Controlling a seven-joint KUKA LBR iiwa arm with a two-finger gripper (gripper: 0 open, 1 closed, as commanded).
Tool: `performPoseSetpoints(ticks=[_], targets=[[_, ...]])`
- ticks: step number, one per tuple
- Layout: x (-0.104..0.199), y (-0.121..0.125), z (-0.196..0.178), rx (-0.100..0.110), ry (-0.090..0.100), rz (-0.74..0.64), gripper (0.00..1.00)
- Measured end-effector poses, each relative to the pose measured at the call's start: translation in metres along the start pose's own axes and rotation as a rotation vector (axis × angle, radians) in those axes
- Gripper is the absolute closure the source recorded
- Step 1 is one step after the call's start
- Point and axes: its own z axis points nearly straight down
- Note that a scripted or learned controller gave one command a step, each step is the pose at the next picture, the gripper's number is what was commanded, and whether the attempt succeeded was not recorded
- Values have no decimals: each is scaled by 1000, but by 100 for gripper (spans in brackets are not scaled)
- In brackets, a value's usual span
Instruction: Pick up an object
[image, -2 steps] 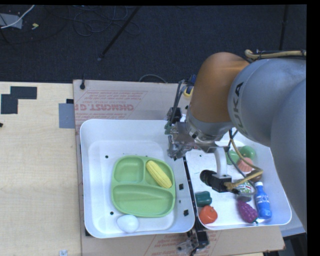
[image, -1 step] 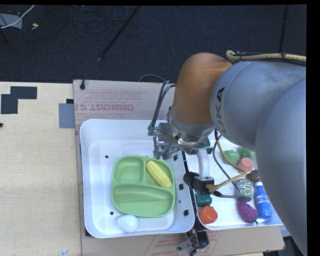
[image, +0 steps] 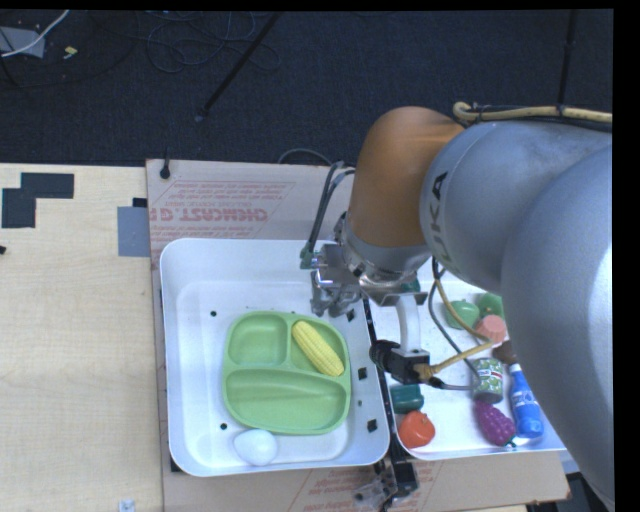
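A yellow corn cob (image: 317, 346) lies in the upper right compartment of a green divided plate (image: 285, 395) in the left bin (image: 190, 350). A white egg-shaped object (image: 255, 446) rests just below the plate, near the bin's front wall. My gripper (image: 332, 293) hangs under the orange wrist band at the left bin's back right, just above and behind the corn. I see nothing held in it.
The right bin (image: 455, 440) holds several small items: an orange-red piece (image: 416, 429), a teal piece (image: 406, 398), a purple one (image: 493, 422), a blue bottle (image: 524, 403), a small can (image: 488, 378) and pink and green pieces. The grey arm covers much of that bin.
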Motion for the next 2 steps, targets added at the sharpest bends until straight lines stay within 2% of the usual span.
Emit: performPoseSetpoints(ticks=[2], targets=[[6, -4, -1, 0, 1, -2, 100]])
